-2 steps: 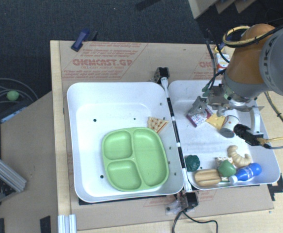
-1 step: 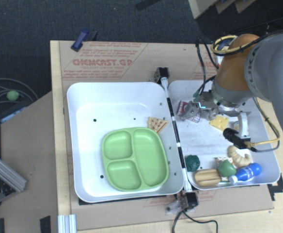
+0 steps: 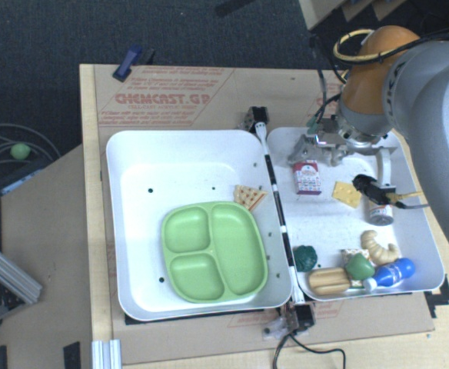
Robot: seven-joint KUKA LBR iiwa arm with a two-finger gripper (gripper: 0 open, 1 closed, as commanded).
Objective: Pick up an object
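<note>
Nearest the camera, well in front of the red-and-white carton [image 3: 307, 179], a bun [image 3: 328, 280], a dark green lump [image 3: 304, 257] and a blue toy [image 3: 394, 271] crowd the front end of the right bin [image 3: 324, 221]. To the carton's left, across the divider, a green divided plate [image 3: 213, 250] lies in the left bin [image 3: 155, 175]. A waffle piece [image 3: 249, 197] is nearer the carton, by the divider. Just right of the carton lies a yellow cheese wedge [image 3: 347, 194]. The carton rests on the bin floor. Directly behind and above it hangs the gripper [image 3: 317, 151], very close to its far end; whether it is clenched or released cannot be told. Nothing looks lifted, so I judge the pick not yet done. The closing and the lift are left, with the carton the likeliest target.
</note>
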